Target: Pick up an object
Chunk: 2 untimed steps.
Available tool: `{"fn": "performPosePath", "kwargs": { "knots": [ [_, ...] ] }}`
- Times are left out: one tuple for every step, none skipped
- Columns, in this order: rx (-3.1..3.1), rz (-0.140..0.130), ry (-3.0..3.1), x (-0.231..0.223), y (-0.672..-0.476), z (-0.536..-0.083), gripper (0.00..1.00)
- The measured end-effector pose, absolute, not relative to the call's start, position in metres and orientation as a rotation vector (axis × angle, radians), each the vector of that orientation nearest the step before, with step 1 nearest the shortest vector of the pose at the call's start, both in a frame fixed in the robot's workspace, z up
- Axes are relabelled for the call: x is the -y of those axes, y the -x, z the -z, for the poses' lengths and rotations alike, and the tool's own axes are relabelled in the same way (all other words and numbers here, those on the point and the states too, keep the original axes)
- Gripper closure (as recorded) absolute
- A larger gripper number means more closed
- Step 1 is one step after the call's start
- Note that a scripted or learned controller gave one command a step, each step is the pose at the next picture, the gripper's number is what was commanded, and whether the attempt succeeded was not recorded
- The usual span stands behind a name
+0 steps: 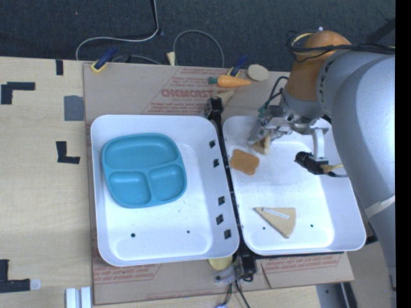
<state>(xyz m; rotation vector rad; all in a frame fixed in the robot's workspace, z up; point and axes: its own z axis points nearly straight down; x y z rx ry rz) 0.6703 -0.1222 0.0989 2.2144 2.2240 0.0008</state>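
- The arm (359, 120) reaches in from the right and bends down over the upper part of the right bin (340, 236).
- The claw (262, 138) sits low in that bin's upper left area, close to the bin's back wall; how far it is open cannot be told, and no object can be seen between its parts.
- A small pale piece (260, 147) lies right at the claw's tip; whether the claw touches it is unclear.
- A tan, rounded block (244, 162) rests on the bin floor just below and left of the claw, near the divider between the two bins.
- A triangular wedge (277, 219), tan with a pale top face, lies flat toward the near side of the right bin, well apart from the claw.
- A black fitting with a cable (313, 162) hangs off the arm to the claw's right, above the bin floor.
- The left bin (103, 236) holds a blue divided tray (144, 169) with three compartments, lying flat in its upper left part.
- Black clips (221, 201) run along the seam where the two bins meet.
- Behind the bins, on the cardboard sheet (160, 92) that covers the surface (38, 197), lie an orange carrot-shaped item (232, 80) and a pale rounded item (257, 72) just beside it.
- Cables (154, 31) loop across the dark floor beyond the surface.
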Motion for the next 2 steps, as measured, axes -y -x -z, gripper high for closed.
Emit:
{"fn": "performPosePath", "kwargs": {
  "knots": [
    [-2.228, -0.012, -2.209, 0.051, -0.671, -0.191, 1.00],
    [-2.226, 0.006, -2.224, 0.028, -0.594, -0.184, 1.00]
  ]
}}
